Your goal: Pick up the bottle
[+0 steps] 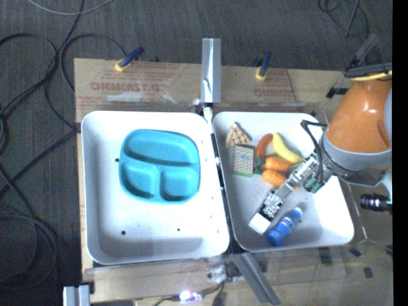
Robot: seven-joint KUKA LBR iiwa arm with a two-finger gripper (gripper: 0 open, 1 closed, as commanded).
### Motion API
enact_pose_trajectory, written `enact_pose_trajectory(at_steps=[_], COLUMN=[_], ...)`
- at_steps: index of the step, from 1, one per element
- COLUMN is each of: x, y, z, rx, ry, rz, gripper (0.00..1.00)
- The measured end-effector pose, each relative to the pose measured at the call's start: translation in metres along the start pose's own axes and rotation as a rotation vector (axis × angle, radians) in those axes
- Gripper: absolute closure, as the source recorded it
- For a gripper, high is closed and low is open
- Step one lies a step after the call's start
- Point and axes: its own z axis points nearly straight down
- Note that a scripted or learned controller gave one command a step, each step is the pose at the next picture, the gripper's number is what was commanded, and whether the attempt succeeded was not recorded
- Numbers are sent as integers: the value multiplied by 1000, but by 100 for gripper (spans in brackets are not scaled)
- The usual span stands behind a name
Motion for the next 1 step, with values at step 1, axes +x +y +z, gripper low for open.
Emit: enact_pose_trajectory(at_steps=[1], x=[19], y=[4], z=[82], rx=[-13], ry=[-17], rz=[-103], gripper=[0])
